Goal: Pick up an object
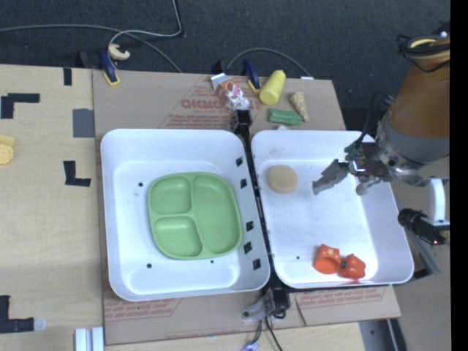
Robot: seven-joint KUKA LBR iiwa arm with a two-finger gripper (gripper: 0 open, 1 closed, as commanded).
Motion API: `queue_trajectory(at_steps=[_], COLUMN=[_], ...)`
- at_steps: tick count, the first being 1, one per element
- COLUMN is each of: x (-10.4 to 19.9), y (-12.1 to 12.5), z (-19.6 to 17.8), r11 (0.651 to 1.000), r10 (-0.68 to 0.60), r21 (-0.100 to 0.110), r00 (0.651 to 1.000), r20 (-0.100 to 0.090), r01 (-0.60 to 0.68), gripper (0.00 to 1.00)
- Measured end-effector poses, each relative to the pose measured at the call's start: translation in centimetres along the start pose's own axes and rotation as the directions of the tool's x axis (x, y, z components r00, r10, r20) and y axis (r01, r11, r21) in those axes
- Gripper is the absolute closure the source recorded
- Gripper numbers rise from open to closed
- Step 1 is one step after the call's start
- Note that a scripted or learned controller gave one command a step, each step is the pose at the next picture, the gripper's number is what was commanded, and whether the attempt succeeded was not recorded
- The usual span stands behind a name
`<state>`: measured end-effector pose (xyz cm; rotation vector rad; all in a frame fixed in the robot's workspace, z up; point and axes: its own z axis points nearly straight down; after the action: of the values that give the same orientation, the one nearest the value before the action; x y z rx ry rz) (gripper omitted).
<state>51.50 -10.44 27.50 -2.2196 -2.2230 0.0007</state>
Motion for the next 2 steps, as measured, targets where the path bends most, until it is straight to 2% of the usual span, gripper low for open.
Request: queue_trajectory(at_steps=[1,2], x=[-6.6,-4.6], y=[7.2,11.0], z=[-0.1,6.2], r11=[1.000,1.000], r10=[0.001,0.000], r21=[0.000,0.002], r00=[1.000,1.000], r20=[0.001,0.000], r01=[-0.001,0.000], gripper=[0.00,0.00])
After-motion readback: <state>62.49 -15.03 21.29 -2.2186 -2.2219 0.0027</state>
